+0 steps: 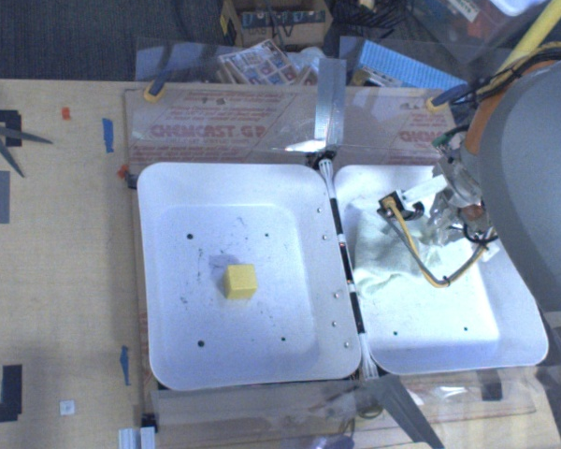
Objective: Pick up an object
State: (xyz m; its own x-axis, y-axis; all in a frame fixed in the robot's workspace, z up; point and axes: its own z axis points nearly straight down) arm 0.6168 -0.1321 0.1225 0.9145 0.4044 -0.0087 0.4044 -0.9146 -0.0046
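Grey arm (533,176) body occupies the right side, closest to the lens. Gripper (441,224) sits low in the right bin (449,335). Yellow cube (240,282) rests centrally in the left bin (168,251), well apart.
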